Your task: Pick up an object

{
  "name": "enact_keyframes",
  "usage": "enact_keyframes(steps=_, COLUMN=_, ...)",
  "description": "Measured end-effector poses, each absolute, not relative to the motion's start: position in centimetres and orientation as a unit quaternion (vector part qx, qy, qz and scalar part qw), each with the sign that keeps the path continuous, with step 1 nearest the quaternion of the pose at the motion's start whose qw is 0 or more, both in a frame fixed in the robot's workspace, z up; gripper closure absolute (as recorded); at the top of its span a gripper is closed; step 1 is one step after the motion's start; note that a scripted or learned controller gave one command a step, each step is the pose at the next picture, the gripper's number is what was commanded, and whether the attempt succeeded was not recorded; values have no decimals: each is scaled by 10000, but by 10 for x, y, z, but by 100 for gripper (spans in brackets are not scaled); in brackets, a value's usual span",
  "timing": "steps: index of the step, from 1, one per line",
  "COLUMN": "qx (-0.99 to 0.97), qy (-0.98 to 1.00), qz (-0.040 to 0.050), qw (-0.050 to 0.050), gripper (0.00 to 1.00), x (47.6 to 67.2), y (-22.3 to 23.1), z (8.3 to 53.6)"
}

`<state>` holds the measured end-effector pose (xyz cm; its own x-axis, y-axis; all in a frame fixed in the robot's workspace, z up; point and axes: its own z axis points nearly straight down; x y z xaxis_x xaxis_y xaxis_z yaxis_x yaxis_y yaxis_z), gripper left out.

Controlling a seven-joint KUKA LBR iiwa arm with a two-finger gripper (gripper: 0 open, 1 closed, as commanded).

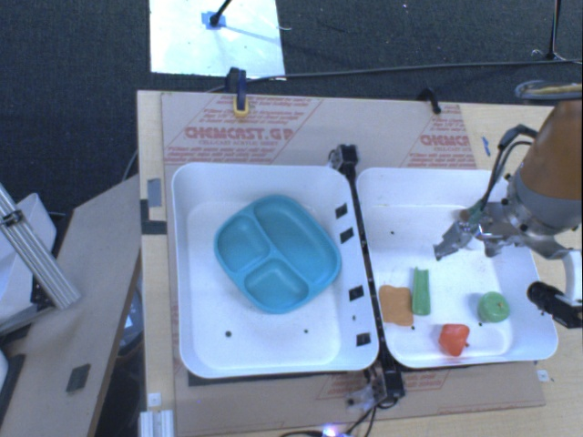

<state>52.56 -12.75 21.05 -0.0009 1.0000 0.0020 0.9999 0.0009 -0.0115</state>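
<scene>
The right bin (410, 194) holds several small objects near its front. A green stick (421, 291) lies upright next to a flat orange piece (396, 305). A red object (454, 338) sits at the front wall, and a round green one (493, 307) lies to its right. My gripper (453, 242) hangs over the middle of this bin, up and to the right of the green stick and apart from every object. Nothing shows in it.
A blue divided plate (276, 253) lies in the left bin (196, 271). A black hinge strip (355, 262) runs between the bins. The arm's orange band (560, 153) and wrist cover the right bin's far right side.
</scene>
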Motion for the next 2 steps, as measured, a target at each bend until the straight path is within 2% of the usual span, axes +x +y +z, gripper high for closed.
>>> enact_keyframes(steps=1, qx=-7058, qy=-7084, qz=-5, qw=-5, gripper=0, x=528, y=-127, z=217)
enact_keyframes(steps=2, qx=-7061, qy=-7081, qz=0, qw=6, gripper=0, x=533, y=-118, z=167)
